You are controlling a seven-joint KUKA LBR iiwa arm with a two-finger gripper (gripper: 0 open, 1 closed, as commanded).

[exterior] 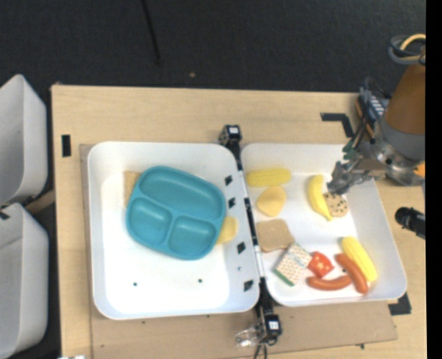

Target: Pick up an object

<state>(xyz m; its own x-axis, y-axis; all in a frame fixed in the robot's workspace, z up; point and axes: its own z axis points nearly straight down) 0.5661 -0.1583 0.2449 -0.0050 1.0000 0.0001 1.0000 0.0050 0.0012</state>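
My gripper hangs low over the right bin, near its far right side. Just beneath and to its left lies a yellow banana, with a speckled biscuit beside it. Whether the gripper touches either one is unclear. Nothing shows as held. The same bin holds a corn cob, a pale yellow wedge, a slice of toast, a small sandwich block, a red piece, a red sausage and a hot dog.
The left bin holds a blue divided plate. A yellow piece pokes out at its right edge and a tan slab at its left. A clip-lined divider separates the bins.
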